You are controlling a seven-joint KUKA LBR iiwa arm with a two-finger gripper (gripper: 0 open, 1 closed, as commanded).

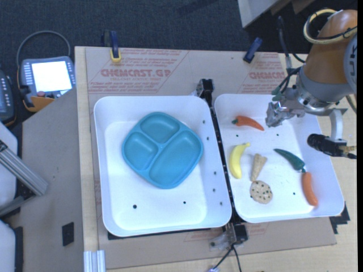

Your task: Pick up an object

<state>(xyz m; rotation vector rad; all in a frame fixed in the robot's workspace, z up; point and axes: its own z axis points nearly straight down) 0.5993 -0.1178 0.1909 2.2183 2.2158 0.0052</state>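
The right bin [334,200] holds several toy foods. A small orange carrot [248,122] lies near its far side, a yellow banana [237,160] at its left, and a tan cone [258,166] beside the banana. A speckled cookie [261,192] sits toward the front, with a dark green pepper [291,158] and a second orange carrot [309,188] at the right. My gripper [275,117] hangs over the far part of this bin, just right of the small carrot, and its fingers blur into the wrist.
The left bin [108,208] carries a blue divided plate [163,149]. A black clamp [205,87] sits at the far end of the seam between the bins. A black cylinder [326,145] of the arm juts over the right bin's right rim.
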